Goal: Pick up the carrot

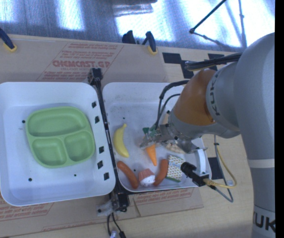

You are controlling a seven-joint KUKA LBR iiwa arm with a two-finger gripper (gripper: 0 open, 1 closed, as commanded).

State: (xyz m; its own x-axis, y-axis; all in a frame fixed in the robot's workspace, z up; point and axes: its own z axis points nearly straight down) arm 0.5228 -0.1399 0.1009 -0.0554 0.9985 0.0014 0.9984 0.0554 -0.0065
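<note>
Overhead, the grey KUKA arm [246, 113] enters from the right side of the camera view, its orange band [194, 100] positioned above the right bin [132, 95]. Two shallow white bins sit side by side on a cardboard-covered bench [77, 58]; the left bin [8, 133] holds a green divided plate [60, 137] with three compartments, lying flat near the bin's centre.

The right bin contains the food items. A yellow banana [120, 141] lies near the bin's left wall, curved and roughly upright in the view. Below it, a reddish sausage [127, 173] lies at a slant toward the bin's lower edge, and a second sausage [161, 171] lies at the opposite slant to its right, with a small pink-and-white item [146, 177] between them.

The gripper [154, 139] hangs below the wrist over the middle of the right bin. The carrot [152, 154], orange and tapered with its point downward, sits directly beneath the gripper's tip, touching or just beside it. Whether the fingers are spread or pressed together cannot be determined, and whether the carrot is pinched between them cannot be determined either.
</note>
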